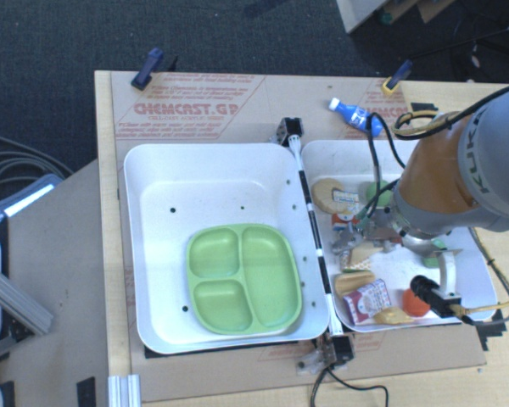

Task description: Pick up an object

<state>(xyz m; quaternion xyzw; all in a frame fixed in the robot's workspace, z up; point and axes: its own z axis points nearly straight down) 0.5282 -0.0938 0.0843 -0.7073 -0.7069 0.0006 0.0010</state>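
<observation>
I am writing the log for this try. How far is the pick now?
Done: the arm has reached over the right bin, low above its clutter. In hand: nothing I can see; the end effector sits among the items, grip hidden. Left: lifting one clear. The green divided tray lies in the left bin.

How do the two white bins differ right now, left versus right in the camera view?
The left bin holds a single green divided tray lying flat, with bare white floor around it; the right bin holds a jumble of small items, including a red and white packet. The left bin is in full sight, while the arm reaches down over the right bin and covers part of it. Both are shallow, white and set side by side.
</observation>
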